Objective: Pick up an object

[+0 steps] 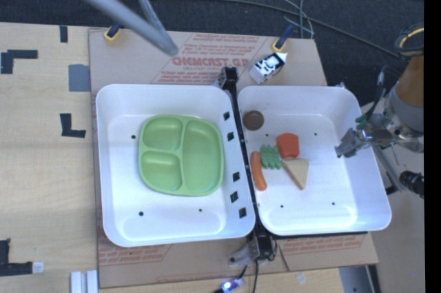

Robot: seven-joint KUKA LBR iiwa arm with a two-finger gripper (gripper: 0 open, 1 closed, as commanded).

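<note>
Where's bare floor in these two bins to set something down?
Right bin: bare near the front wall and on its right side by the tool. Crowded at the divider: brown disc, carrot, red block, wedge. Left bin: strip in front of green plate.

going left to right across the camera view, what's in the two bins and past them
green divided plate in the left bin → carrot → red block → cheese wedge in the right bin → gripper at that bin's right wall
</note>
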